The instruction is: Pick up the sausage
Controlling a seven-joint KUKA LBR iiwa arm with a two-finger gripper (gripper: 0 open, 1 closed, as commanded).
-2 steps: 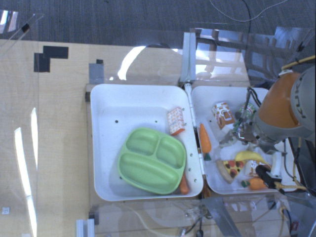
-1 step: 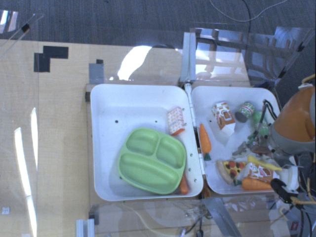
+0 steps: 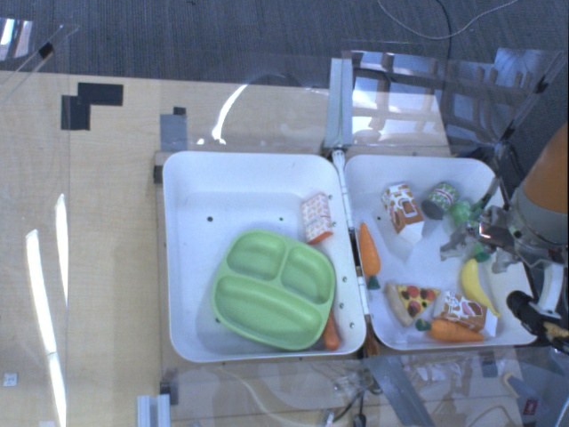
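One stubby orange-brown sausage [image 3: 453,330] lies near the gripper [image 3: 469,245], at six o'clock, axis nine-to-three; gripper's opening: cannot tell.

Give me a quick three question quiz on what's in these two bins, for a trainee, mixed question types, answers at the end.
1. True or false: the green plate lies in the right bin.
2. What rests by the right wall of the left bin? A: a can. B: a small carton. C: a banana.
3. How many compartments does the green plate have?

Key: 1 false, it lies in the left bin. 2 B. 3 three.
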